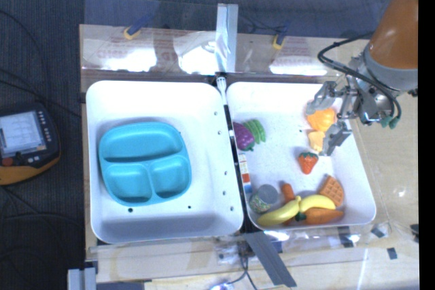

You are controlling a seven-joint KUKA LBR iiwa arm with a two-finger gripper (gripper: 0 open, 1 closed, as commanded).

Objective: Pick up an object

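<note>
**Camera view: gripper over right bin**

The two-finger gripper (329, 120) has its fingers spread around an orange plastic chunk (321, 120) in the right white bin (272, 102). A small red strawberry (308, 161) lies just below.

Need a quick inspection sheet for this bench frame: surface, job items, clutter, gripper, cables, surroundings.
Surface: two shallow white bins; left bin, right bin.
Job's things: right bin holds a yellow plastic banana, red toy strawberry, purple toy grapes, an orange-yellow toy piece.
Clutter: blue three-compartment plastic tray in the left bin.
Grippers: two-finger gripper at the orange-yellow piece, fingers on either side of it; grasp unclear.
Cables: black cable looping near the wrist.
Surroundings: handheld control pendant left of the bench.
</note>
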